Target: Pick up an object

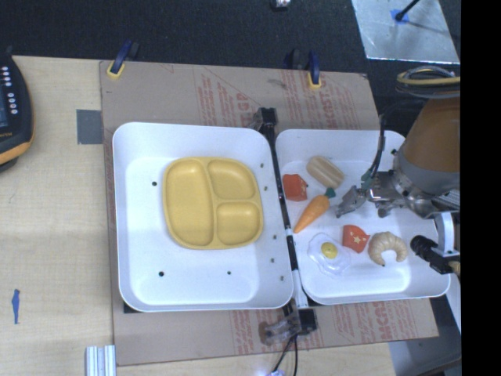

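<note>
Looking at mid-right of the frame, we saw the gripper above the right bin, beside the carrot; its grip state was unclear, perhaps empty.

Both white bins look like smooth, glossy plastic, the yellow divided tray matt plastic, on rough brown cardboard.

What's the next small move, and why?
Probably shift the tool toward the carrot and lower. It hovers in the right bin just beside the carrot's leafy end, with nothing visibly between its tips; the carrot is the nearest item.
</note>
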